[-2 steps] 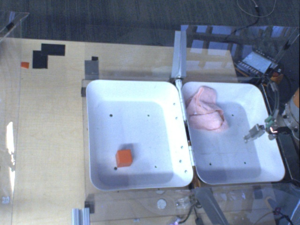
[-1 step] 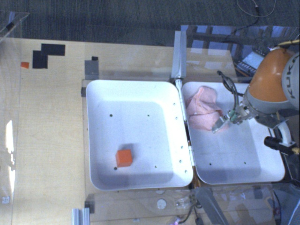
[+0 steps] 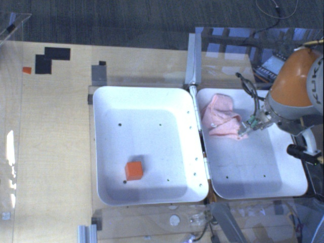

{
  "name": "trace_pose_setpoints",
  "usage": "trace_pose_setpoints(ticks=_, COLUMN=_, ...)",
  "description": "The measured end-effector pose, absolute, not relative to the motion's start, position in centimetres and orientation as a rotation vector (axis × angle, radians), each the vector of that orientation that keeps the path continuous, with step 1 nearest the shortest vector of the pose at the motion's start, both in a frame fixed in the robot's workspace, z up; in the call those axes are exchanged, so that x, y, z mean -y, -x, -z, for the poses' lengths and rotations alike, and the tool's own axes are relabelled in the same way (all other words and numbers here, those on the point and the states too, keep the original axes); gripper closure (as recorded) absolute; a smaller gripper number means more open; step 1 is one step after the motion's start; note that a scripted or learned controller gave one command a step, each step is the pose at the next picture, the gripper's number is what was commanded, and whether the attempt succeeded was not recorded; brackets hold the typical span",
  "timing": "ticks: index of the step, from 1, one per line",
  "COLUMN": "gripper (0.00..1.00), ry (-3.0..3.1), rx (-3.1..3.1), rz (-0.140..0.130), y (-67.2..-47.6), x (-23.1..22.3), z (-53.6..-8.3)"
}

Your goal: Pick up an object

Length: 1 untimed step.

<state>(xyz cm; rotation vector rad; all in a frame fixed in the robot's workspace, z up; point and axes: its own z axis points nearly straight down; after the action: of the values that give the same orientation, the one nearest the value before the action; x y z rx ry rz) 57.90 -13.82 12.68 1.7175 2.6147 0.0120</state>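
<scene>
Pink cloth lies bunched near the right bin's far-left corner; your gripper touches its right edge, grip unclear — bite into the thickest fold before lifting.

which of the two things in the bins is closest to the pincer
The pink cloth in the right bin: the pincer is at its right edge. The orange block lies far off in the left bin.
</scene>
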Motion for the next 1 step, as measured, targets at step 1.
trace_pose_setpoints(ticks=1, gripper=0.00, ry=-1.717, rx=-2.614, rz=-0.012, y=-57.92, x=13.82, z=-12.70)
